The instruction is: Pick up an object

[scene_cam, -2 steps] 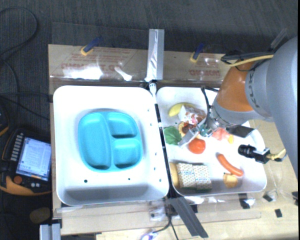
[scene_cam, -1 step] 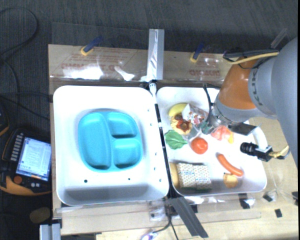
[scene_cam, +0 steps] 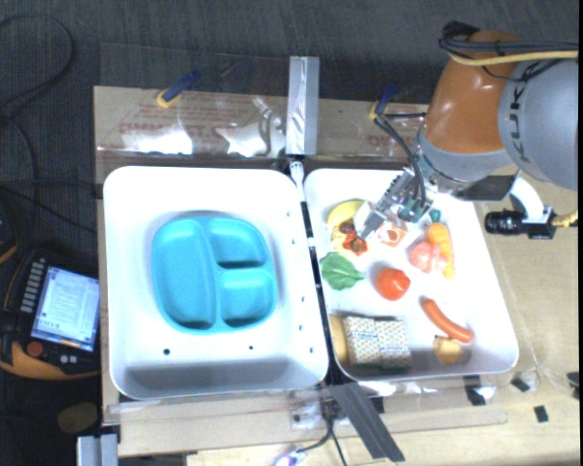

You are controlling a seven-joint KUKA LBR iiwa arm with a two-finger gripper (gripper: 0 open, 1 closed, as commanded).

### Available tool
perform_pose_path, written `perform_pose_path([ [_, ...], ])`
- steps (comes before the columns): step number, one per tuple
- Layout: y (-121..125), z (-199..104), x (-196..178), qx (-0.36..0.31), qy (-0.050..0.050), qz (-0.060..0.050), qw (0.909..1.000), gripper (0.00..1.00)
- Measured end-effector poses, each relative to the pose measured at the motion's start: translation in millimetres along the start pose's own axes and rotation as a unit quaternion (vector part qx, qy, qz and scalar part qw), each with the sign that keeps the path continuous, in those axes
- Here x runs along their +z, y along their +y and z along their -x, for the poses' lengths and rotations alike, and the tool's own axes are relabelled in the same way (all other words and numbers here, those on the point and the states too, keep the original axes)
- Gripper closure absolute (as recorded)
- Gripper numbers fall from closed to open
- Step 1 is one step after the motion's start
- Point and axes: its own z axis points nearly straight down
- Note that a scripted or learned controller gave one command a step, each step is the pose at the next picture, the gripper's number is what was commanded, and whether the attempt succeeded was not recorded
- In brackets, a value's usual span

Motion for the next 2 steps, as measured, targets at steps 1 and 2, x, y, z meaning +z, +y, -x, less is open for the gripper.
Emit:
perform_pose_path([
  [1,-62.1,-22.1,-20.6,-0.039,0.001,0.000,0.9992,1.00],
  [2,-79.3,-25.0,14.1,-0.034,0.001,0.000,0.9994,1.00],
])
